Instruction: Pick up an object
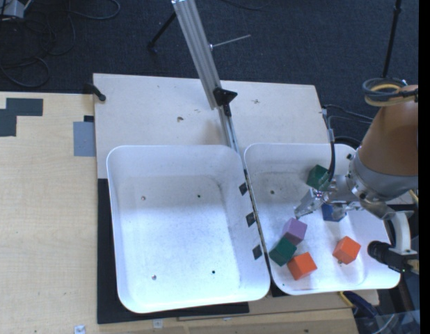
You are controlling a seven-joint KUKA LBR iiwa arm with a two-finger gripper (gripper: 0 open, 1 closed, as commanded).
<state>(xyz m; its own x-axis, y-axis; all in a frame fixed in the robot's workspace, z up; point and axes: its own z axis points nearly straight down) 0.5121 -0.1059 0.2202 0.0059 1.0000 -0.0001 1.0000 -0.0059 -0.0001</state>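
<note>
Two shallow white bins sit side by side on a pale table (159, 110) whose top shows a few small holes and marks. The left bin (131, 186) has a speckled floor, and the right bin (277, 165) holds the blocks. To the left lies a light wooden board (41, 207) with grey patches, and behind everything is dark carpet (83, 33) crossed by loose black cables. A slanted aluminium rail (197, 44) runs down toward the seam between the bins, ending in a black bracket. The arm (389, 145) reaches in from the right, and its gripper (314, 202) hangs low over the right bin; whether its fingers are spread or closed cannot be told. A green block (317, 176) sits just beside the gripper, and a blue block (332, 212) is partly hidden under the wrist. Nearer the front lie a purple block (296, 229), touching a dark green block (282, 250), with an orange block (302, 264) just beside them and another orange block (346, 249) apart to the right.
</note>
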